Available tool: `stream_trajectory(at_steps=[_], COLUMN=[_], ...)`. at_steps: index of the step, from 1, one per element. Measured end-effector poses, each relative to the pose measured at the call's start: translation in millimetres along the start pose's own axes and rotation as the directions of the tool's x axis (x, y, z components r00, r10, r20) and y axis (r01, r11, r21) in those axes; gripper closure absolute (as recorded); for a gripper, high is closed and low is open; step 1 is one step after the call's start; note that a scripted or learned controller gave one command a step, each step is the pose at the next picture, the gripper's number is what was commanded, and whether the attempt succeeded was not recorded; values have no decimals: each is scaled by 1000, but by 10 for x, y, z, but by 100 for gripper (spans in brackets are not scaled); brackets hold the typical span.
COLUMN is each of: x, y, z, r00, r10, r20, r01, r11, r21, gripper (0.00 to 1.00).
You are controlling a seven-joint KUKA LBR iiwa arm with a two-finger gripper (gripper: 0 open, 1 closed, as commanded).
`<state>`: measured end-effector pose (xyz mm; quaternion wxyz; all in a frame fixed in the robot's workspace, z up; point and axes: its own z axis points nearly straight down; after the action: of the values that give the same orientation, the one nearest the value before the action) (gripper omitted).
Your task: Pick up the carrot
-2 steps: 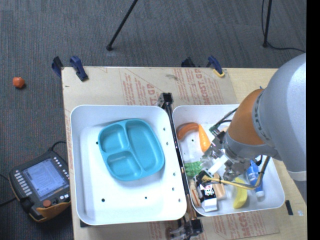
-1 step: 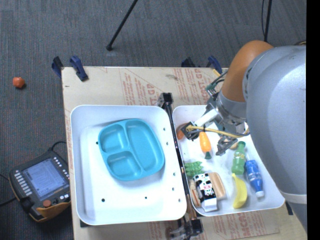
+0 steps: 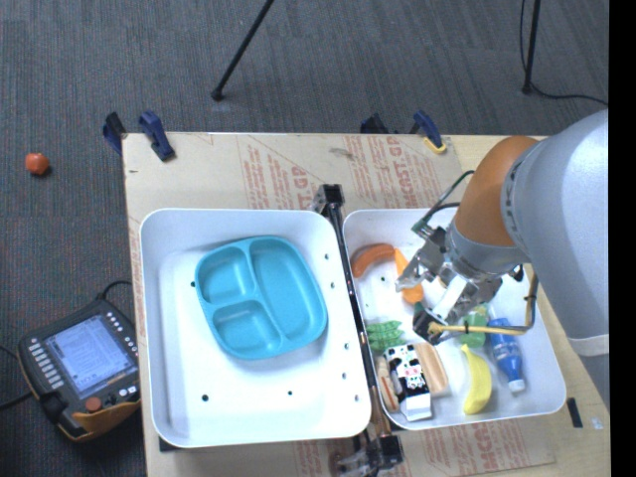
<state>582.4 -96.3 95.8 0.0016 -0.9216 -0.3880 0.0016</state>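
The carrot [image 3: 372,258], a curved orange piece, lies in the upper left part of the right bin [image 3: 549,394], close to the divider between the bins. My gripper [image 3: 417,286] hangs low over the bin just right of it, at the carrot's right end. An orange bit shows right under the gripper, and I cannot tell whether it is held. The wrist hides the bin floor behind it.
Below the gripper lie a green toy [image 3: 386,332], a black-and-white carton [image 3: 407,374], a tan block [image 3: 435,364], a yellow banana [image 3: 478,382] and a blue bottle [image 3: 506,358]. The left bin [image 3: 169,386] holds a blue divided plate [image 3: 260,297].
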Motion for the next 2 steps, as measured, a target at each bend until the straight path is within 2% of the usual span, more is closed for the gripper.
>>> stream_trajectory(at_steps=[1,2], x=[-5,-6], y=[2,1], z=[-98,-97], r00=[1000,1000], r10=[2,3], r20=[0,0], r01=[-2,-3], r11=[1000,1000], r21=[3,3], gripper=[100,0])
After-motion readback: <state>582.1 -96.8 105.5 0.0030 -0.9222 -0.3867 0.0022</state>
